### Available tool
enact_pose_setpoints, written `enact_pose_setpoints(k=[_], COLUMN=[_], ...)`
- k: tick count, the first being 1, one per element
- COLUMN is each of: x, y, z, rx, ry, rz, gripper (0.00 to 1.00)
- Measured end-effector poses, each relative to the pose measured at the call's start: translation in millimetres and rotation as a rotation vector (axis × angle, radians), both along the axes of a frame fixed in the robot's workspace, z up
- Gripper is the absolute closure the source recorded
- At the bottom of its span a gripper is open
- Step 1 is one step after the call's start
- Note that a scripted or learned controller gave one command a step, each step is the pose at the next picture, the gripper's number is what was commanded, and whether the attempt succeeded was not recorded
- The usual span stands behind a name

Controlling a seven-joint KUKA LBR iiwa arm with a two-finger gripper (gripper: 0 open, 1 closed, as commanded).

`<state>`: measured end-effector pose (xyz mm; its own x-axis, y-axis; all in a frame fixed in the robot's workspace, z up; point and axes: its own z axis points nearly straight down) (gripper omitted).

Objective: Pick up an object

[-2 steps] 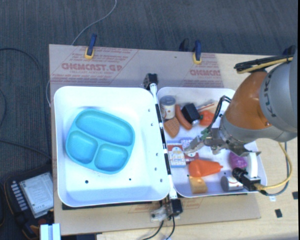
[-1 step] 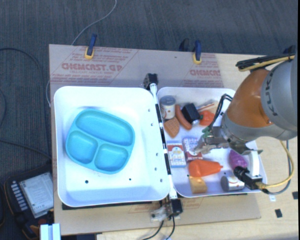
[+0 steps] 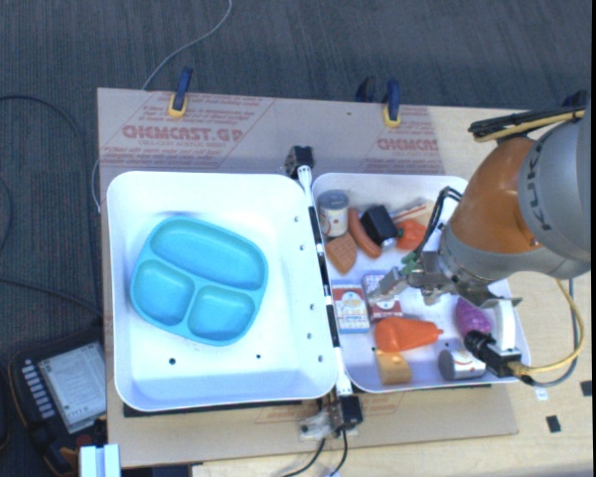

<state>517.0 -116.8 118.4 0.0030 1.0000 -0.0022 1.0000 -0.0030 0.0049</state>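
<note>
Camera view is showing us two white bins side by side on a bench. We are seeing the left bin (image 3: 129, 366) holding a blue divided tray (image 3: 199, 278), while the right bin (image 3: 432, 182) is holding a clutter of small things. Our arm (image 3: 521, 202) is reaching in from the right, and the gripper (image 3: 389, 284) is hanging low over the middle of the right bin — whether its fingers are spread or closed, we cannot tell. Just below it an orange carrot (image 3: 407, 334) is lying crosswise, with a small box (image 3: 350, 308) to its left and a tan block (image 3: 393, 368) under it. A purple piece (image 3: 471, 317) is sitting near the arm's wrist. Farther up, a can (image 3: 332, 210) is standing upright beside a black block (image 3: 378, 224) and a waffle (image 3: 341, 253).
</note>
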Motion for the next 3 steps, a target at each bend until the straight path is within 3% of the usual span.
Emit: enact_pose_setpoints(k=[1,2,3], x=[0.3,0.2,-29.1], y=[0.0,0.1,10.9], z=[7.9,7.8,-31.1], rx=[0.000,0.001,-0.003], ry=[0.003,0.003,-0.008], rz=[0.000,0.000,0.002], gripper=[1.00,0.00,0.00])
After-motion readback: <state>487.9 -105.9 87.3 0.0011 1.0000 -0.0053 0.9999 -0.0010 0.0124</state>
